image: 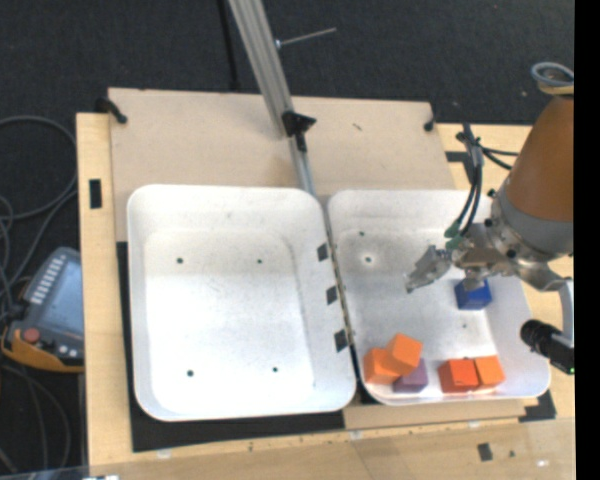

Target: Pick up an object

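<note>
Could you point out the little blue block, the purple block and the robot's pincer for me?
blue block [472, 294], camera view, its top face.
purple block [412, 378], camera view, its visible front.
pincer [427, 272], camera view, between its fingertips.

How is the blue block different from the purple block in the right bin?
The blue block lies alone in mid-bin, just beneath the gripper; the purple block sits at the front wall, touching orange blocks. The blue one is fully exposed; the purple one is partly covered. Both are small and in the right bin.

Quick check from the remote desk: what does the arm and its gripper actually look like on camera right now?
The arm is a broad orange band over a grey wrist section, with dark cables looping down its left side. The gripper is grey metal, slim and pointed.
</note>
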